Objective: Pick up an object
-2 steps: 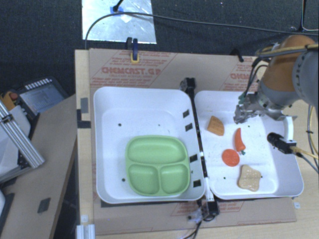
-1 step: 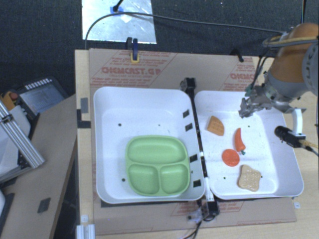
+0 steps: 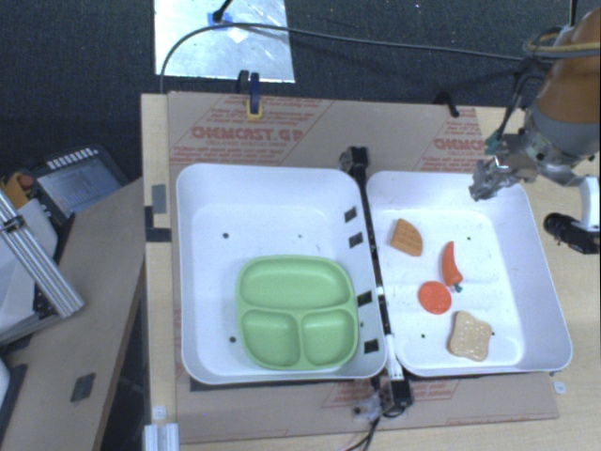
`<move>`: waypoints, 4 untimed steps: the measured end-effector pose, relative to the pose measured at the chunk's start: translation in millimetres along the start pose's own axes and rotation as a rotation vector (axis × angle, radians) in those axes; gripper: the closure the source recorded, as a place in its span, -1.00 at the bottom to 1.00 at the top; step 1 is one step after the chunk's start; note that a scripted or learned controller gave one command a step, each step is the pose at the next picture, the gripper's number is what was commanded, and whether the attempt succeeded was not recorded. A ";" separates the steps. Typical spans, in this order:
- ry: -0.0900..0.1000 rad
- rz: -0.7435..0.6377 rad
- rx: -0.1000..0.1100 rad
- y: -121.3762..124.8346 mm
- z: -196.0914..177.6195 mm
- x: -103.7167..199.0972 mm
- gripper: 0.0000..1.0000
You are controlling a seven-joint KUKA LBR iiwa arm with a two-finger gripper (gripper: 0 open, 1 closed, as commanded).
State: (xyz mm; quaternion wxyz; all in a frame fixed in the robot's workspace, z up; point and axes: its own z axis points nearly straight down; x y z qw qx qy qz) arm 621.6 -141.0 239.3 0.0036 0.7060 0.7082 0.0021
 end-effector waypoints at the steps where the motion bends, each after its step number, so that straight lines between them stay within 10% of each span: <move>1: 0.001 -0.001 0.003 1.5 -35.0 -0.3 1.00; 4: 0.004 -0.006 0.008 -22.1 -17.6 155.1 1.00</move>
